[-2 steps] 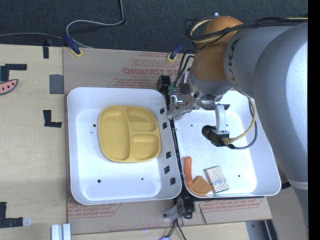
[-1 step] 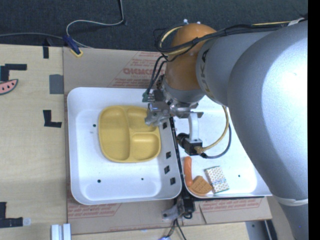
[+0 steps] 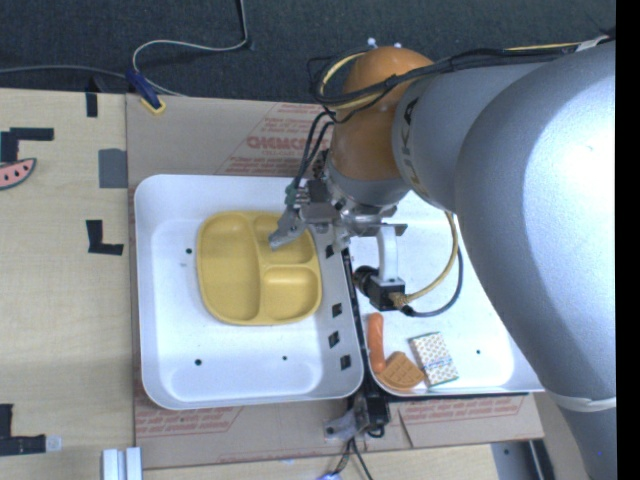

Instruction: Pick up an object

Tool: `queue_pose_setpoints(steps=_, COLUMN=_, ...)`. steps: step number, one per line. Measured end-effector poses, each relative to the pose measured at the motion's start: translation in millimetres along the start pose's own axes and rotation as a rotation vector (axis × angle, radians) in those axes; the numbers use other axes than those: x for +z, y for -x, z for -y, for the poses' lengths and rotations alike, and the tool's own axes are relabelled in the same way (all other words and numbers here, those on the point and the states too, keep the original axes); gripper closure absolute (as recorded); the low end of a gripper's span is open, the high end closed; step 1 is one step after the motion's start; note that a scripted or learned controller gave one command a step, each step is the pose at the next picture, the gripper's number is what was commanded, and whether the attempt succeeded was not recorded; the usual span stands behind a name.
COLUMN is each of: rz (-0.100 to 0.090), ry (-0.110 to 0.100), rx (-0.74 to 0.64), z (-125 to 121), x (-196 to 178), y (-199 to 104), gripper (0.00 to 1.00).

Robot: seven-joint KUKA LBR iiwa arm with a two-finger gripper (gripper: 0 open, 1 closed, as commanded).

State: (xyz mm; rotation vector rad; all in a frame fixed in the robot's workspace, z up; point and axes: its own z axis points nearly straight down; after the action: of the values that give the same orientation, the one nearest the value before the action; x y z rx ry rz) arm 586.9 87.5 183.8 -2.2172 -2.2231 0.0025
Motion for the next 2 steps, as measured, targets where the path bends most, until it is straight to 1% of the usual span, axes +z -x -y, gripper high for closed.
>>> queue_pose_setpoints(steps=1, rz=-0.001, ry=0.003, rx=0.000, z=-38, x=90, y=-17, gripper=0.00)
queue_pose_setpoints(steps=2, rz=-0.029, ry=0.000, rx=-0.009, z=-37, x=81, y=-34, gripper=1.00)
